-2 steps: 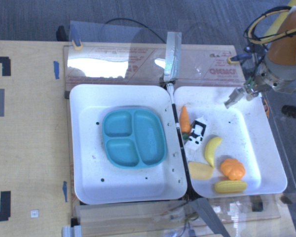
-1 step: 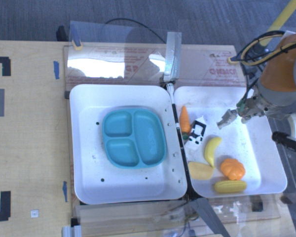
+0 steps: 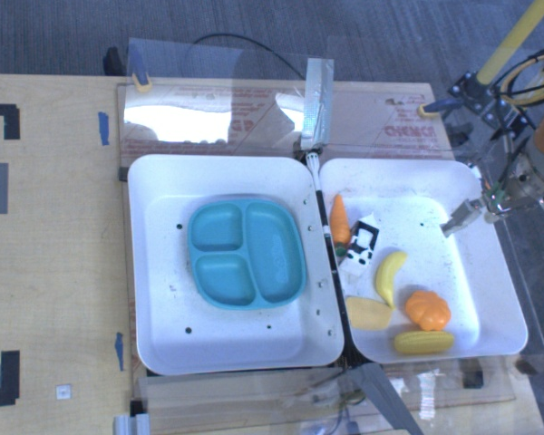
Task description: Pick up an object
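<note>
On pale wooden bench [image 3: 45,270], two white bins [image 3: 154,333], grey carpet [image 3: 254,7] beyond.

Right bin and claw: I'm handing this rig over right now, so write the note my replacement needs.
Claw: over the upper right part of the right bin, nothing seen between its fingers; whether open or shut cannot be told.
Right bin holds: carrot by the left wall, black-and-white tag beside it, banana, orange pepper, pale yellow piece, corn cob near the front wall.
Left bin: blue divided plate.
Done: nothing picked.
Left: lower onto one item, grasp and lift. The banana looks nearest.
</note>
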